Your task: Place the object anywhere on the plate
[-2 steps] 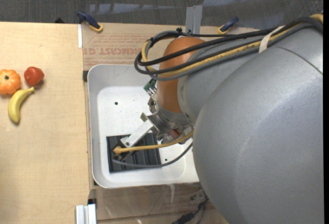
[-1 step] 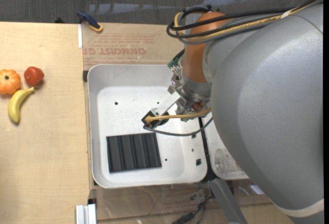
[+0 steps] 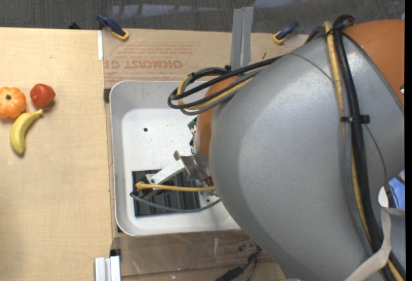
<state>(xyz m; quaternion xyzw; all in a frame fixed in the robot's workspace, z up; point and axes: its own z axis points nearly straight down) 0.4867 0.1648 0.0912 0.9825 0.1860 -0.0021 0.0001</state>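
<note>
While the grey arm (image 3: 302, 164) is covering the right bin, its fingers' state is staying unreadable over the left bin (image 3: 129, 144).

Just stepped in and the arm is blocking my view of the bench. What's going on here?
The grey arm has reached in from the right and hangs low over the white bin, covering most of it. Its gripper sits near a dark flat object at the bin's near end; whether it holds anything can't be told. On the wooden bench to the left lie a banana, a tomato and an orange fruit, apart from the bin.
</note>
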